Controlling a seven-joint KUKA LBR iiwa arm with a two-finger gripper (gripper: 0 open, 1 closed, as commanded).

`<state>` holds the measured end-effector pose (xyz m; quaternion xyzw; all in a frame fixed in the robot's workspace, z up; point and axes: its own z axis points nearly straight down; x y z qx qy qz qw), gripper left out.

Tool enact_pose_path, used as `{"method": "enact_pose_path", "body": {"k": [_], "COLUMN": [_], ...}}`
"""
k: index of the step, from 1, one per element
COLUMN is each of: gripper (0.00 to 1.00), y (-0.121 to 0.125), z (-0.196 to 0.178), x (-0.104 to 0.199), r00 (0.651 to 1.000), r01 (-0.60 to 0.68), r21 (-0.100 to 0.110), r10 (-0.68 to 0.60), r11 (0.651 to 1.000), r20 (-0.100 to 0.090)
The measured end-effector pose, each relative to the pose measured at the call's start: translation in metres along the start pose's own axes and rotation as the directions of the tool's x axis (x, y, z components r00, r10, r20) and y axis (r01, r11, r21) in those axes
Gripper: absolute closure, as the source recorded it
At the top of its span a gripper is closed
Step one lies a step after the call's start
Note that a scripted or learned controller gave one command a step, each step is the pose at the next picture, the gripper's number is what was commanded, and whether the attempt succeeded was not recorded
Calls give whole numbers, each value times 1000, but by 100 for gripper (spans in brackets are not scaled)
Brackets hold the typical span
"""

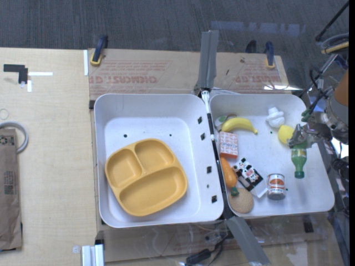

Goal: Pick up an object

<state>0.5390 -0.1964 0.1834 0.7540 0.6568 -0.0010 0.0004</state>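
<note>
Green bottle, smooth plastic, upright in the right bin.
Gripper sits over its cap; finger spread and grasp cannot be made out.

Light wooden bench, two white bins side by side, cardboard sheet

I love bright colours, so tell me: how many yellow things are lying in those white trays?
3. A yellow divided plate in the left bin; a banana and a lemon in the right bin. Clutter there may hide more.
</note>
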Motion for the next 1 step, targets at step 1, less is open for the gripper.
{"method": "enact_pose_path", "body": {"k": [1], "gripper": [100], "y": [28], "z": [-29], "x": [63], "r00": [995], "r01": [-98], "r21": [1], "r10": [98], "r11": [995], "r20": [0]}}
